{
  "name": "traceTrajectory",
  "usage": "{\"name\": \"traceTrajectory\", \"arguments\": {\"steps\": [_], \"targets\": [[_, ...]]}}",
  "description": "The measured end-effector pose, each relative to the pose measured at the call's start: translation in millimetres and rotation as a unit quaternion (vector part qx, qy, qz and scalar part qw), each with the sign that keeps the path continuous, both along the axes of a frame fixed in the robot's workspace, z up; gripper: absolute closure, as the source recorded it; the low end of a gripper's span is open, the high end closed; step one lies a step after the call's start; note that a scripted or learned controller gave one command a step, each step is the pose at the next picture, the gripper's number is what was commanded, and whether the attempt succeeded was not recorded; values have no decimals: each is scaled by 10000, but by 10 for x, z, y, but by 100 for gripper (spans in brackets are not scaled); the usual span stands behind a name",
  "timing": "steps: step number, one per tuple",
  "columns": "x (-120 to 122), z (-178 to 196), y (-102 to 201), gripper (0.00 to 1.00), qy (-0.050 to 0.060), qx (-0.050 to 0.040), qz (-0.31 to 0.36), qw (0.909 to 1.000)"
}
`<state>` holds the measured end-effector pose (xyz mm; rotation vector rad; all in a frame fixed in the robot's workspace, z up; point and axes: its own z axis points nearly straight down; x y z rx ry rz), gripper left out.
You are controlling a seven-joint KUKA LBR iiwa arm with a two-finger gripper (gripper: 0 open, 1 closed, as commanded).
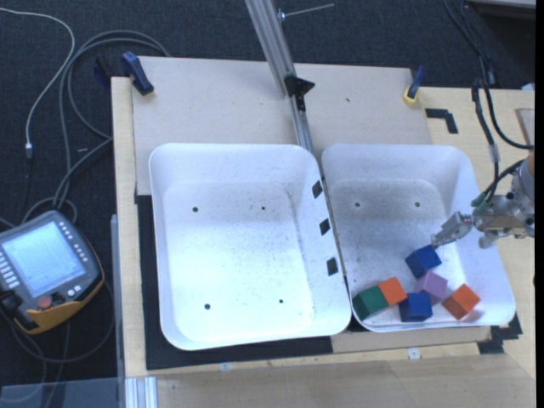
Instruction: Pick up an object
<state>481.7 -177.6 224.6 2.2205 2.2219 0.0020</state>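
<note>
— Counting the blocks first: how many do you get?

— Six, all in the right bin (pixel 463 177), clustered in its near corner. Two blue, two orange, one green, one purple.

— Lay them out for me.

— Along the near wall, from the divider outward: the green block (pixel 369 301), the first orange block (pixel 392 291) touching it, then the lower blue block (pixel 416 307), and the second orange block (pixel 461 301) farthest right. The purple block (pixel 434 286) sits between the lower blue one and the second orange one, a little farther back. The upper blue block (pixel 422 261) is just behind the purple one.

— And the left bin (pixel 170 177)?

— One of two white bins, side by side; I see no blocks on its floor, just dark speckling.

— Where is the gripper (pixel 452 228)?

— At the right edge of the right bin, reaching in from the right, its tip pointing toward the upper blue block and near it. Whether they touch, I cannot tell.

— Open or closed?

— I cannot tell; the tip is too small and blurred. No block shows between the fingers.

— Anything off the bench?

— One teach pendant (pixel 42 266) with a lit screen on the dark floor at left, and two blue clamps on the board's far corners.
</note>
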Motion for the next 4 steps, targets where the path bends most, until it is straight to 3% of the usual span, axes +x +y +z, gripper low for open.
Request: {"name": "traceTrajectory", "arguments": {"steps": [1,2,3,4], "targets": [[248,-930,193,0,47,20,8,10000],[267,-776,178,100,-6,2,3,10000],[264,-783,179,0,-1,5,1,10000],[181,-1073,237,0,-94,-57,-12,9999]]}}
